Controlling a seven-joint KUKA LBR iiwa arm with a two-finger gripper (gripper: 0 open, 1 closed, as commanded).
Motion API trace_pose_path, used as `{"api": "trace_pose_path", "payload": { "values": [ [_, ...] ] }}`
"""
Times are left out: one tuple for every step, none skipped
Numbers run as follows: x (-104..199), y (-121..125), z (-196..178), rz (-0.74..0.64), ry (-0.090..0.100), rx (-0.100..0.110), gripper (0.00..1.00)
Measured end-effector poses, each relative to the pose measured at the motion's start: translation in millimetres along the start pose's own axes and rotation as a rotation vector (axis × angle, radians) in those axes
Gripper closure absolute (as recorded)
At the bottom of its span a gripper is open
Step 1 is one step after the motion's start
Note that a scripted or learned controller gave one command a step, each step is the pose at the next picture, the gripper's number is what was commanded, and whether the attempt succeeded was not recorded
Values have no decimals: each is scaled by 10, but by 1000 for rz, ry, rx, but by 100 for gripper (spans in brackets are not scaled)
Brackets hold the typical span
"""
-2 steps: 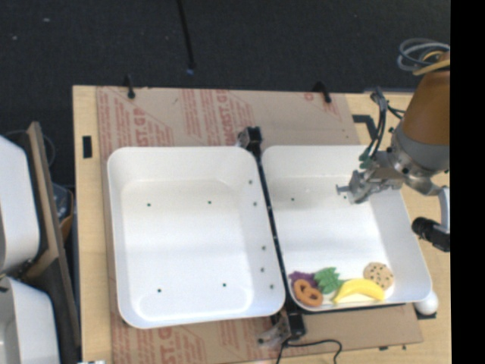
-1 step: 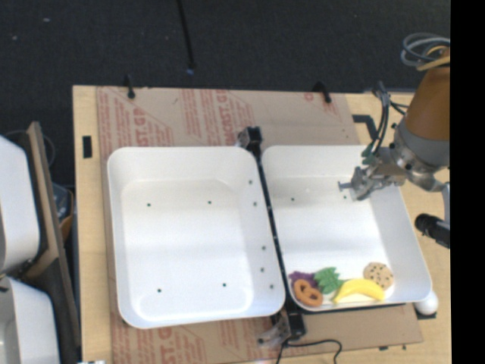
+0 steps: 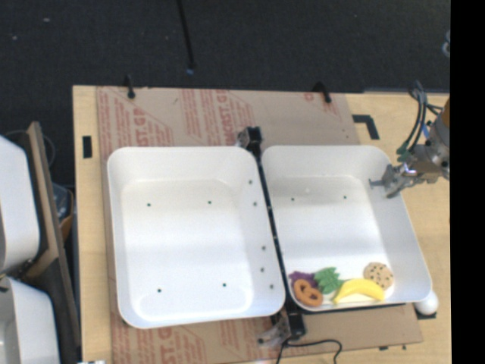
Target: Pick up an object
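- I had the claw at about three o'clock in the frame, over the upper right rim of the right-hand shallow white plastic bin; I could not tell how it was set, and nothing showed in it.
- The pickable things lay bunched at the bin's six o'clock edge: a long yellow toy banana, a round tan biscuit with dark specks just at its one o'clock, a green leafy toy and an orange pretzel-shaped piece with a purple piece touching it.
- I judged the biscuit the cleanest target, since it sat at the cluster's edge; I would have carried the claw down toward five o'clock, well apart from the wall, and dropped straight onto it.
- The banana lay against the bin's sloping near wall, so a descent there risked striking the rim.
- The arm above the wrist was cut off at the frame's side, and the purple piece was too small to identify.
- The left white bin played no part.
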State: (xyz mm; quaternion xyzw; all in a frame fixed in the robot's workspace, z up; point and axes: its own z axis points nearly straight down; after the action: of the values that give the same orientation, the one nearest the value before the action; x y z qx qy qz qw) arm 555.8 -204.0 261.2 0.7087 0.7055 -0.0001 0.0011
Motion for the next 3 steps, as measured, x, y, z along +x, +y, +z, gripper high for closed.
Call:
{"api": "trace_pose_path", "payload": {
  "values": [
    [278, -306, 557, -4, 3, 5, 100],
    [815, -309, 342, -9, 2, -1, 100],
    [383, -339, 320, -1, 1, 1, 100]
  ]
}}
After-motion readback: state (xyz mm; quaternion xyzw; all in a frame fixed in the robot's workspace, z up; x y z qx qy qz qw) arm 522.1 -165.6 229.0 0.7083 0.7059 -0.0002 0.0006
